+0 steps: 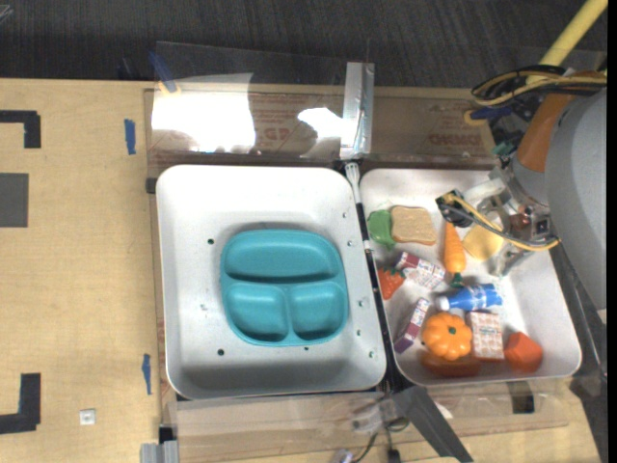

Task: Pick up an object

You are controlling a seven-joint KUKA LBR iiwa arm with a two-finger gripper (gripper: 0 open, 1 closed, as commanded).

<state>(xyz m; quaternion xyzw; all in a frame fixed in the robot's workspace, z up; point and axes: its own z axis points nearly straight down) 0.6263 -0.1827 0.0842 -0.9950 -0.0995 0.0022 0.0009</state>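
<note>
The right white bin [564, 297] holds several toy foods. A bread slice [415, 224] lies at its back beside a green piece [381, 226]. An orange carrot [453, 247] stands in the middle, with a pale yellow item [482, 244] just to its right. Nearer the front are a blue bottle [472, 298], an orange pumpkin [448, 336], a red-and-white packet [487, 334] and a red-orange piece [523, 351]. My gripper [494, 222] hangs over the bin's back right part, close above the pale yellow item and right of the carrot.
The left white bin [193, 210] holds a teal divided plate [284, 284]. More small packets [421, 271] and a purple wrapper [413, 324] lie near the right bin's left wall. The grey arm [578, 162] fills the right side. A clear panel [251, 114] stands behind the bins.
</note>
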